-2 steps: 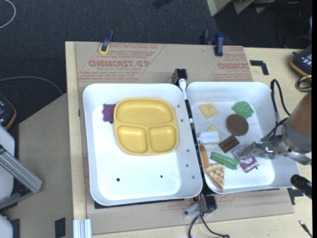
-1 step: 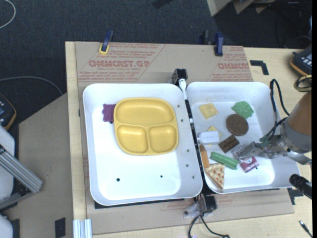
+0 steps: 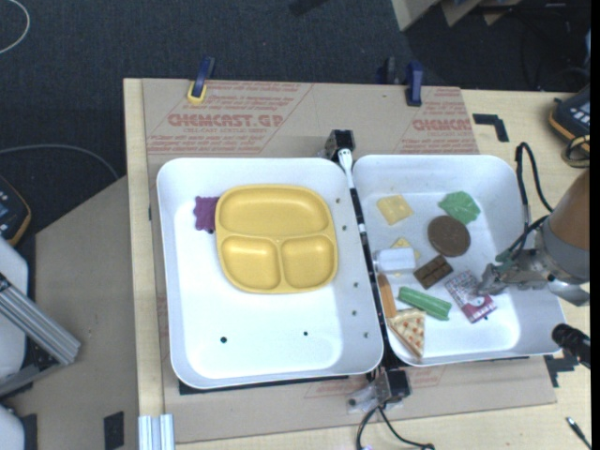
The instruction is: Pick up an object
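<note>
Nearest us, a pizza slice (image 3: 409, 330) lies in the right bin (image 3: 497, 181), beside a green piece (image 3: 424, 301). We see the gripper (image 3: 488, 284) just right of that piece, over a pink wrapper (image 3: 472, 299); its grip we cannot tell.

Dark carpet floor (image 3: 84, 54), white cable (image 3: 21, 17), paper-covered bench (image 3: 281, 111), clamps.

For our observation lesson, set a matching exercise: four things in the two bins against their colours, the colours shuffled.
Things:
1. divided tray
2. round disc
3. stick-shaped piece
4. small object beside the tray's left edge

Colours:
A. brown
B. purple
C. yellow
D. green

Pairs: 1-C, 2-A, 3-D, 4-B
</note>
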{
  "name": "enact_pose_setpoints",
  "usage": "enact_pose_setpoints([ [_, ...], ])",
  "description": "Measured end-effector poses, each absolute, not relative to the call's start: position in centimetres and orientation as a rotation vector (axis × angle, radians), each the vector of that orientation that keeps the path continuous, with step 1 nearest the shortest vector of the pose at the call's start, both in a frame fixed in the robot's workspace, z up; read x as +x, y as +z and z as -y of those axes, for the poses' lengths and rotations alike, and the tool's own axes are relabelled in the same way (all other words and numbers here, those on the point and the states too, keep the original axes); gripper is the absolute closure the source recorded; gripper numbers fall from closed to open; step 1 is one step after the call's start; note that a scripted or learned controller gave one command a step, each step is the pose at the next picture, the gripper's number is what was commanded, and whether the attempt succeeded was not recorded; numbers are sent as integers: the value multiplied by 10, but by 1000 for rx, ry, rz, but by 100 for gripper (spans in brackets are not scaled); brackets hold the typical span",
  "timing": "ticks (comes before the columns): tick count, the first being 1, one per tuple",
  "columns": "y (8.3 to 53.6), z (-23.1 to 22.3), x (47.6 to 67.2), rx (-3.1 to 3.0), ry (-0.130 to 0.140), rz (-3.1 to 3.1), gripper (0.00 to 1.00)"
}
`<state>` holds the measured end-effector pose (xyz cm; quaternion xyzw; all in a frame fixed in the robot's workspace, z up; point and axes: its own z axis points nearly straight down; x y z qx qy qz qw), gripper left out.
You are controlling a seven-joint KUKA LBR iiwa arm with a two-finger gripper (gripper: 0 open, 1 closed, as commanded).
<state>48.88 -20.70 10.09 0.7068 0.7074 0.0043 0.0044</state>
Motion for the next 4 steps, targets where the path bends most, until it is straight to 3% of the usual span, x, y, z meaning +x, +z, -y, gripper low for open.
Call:
enact_pose_setpoints([
  [2,225,218,494,2213,4,-2216,100],
  [3,225,219,495,2217,1,-2220,100],
  [4,216,176,520,2213,3,-2226,100],
])
